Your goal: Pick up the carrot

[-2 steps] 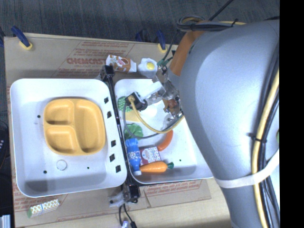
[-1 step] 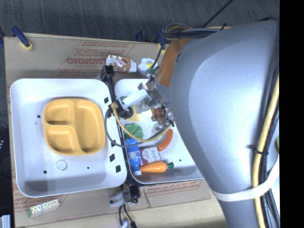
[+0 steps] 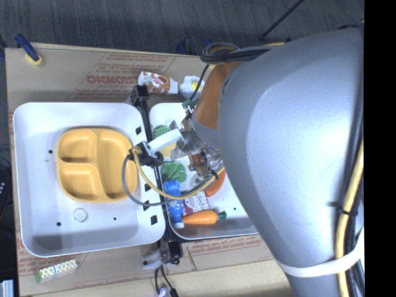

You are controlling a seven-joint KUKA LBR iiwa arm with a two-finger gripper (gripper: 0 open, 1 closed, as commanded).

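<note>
The carrot (image 3: 199, 218) is orange with a small green stub at its right end. It lies on its side near the front edge of the right bin (image 3: 162, 111). My gripper (image 3: 200, 161) hangs over the middle of that bin, a short way behind the carrot and apart from it. A curved orange item (image 3: 216, 184) lies just under the gripper's right side. The grey arm (image 3: 291, 153) covers most of the right bin.
In the left bin (image 3: 31, 166) sits a yellow divided tray (image 3: 93, 163). The right bin also holds green items (image 3: 174, 171), a blue bottle (image 3: 174, 198) and a red and white packet (image 3: 195, 202). A cable (image 3: 133, 178) loops over the bins' divider.
</note>
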